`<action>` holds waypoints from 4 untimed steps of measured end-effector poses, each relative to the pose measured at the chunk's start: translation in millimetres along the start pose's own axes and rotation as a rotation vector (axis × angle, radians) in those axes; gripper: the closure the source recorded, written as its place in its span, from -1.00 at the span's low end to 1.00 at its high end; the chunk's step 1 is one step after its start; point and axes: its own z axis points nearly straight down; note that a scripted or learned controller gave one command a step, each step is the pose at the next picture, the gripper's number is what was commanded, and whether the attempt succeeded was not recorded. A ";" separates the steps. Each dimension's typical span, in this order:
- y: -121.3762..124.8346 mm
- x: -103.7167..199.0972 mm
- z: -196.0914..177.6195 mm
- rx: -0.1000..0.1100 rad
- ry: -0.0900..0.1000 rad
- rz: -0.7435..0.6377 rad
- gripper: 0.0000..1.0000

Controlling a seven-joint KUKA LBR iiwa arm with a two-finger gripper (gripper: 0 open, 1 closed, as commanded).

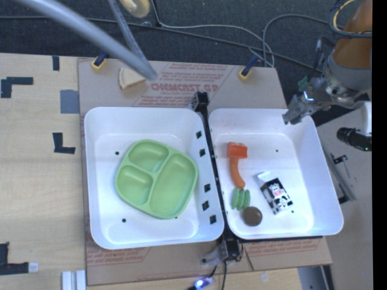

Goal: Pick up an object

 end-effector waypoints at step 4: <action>-56.6 196.5 23.8 0.008 0.002 -0.003 1.00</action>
